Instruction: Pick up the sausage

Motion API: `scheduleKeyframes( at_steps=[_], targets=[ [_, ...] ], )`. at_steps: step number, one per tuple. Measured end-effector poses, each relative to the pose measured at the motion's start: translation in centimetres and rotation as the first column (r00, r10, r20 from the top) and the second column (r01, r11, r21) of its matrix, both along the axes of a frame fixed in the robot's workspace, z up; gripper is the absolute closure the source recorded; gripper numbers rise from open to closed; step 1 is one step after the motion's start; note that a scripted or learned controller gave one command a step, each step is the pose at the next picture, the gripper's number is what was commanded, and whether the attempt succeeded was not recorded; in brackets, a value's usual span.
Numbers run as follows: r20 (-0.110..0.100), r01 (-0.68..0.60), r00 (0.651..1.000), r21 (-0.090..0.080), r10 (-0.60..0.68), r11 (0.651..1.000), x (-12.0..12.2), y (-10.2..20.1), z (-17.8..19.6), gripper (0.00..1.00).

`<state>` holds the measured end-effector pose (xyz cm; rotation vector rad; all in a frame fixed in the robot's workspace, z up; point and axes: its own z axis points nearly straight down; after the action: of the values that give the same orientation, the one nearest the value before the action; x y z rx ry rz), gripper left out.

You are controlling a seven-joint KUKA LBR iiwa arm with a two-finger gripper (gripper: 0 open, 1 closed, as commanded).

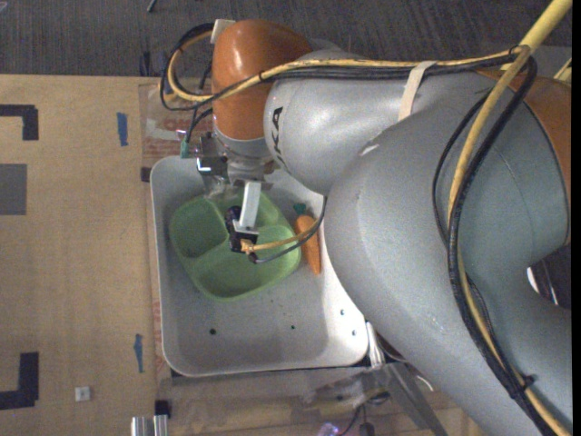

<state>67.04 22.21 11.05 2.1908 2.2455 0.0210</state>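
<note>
Over the upper part of the green divided dish [231,278] hangs the gripper [225,187], pointing down from the orange-banded wrist. Whether it is wide or narrow I cannot tell, since the wrist covers it from above. Where the sausage lies relative to the dish I cannot tell either. Just right of the dish lies an orange toy carrot [312,248] with a green top, close against the dish's rim. Dish and carrot both sit in the white bin [263,330], whose bare floor stretches below the dish. Left of the dish, outside the bin, the tan bench [73,243] carries a blue tape strip [122,128].
</note>
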Motion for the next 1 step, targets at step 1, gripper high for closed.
scheduleKeyframes(
  at_steps=[1],
  targets=[
    [0.002, 0.003, 1.0, -0.001, -0.003, 1.0, 0.07, -0.21, -0.09, 0.0]
  ],
)
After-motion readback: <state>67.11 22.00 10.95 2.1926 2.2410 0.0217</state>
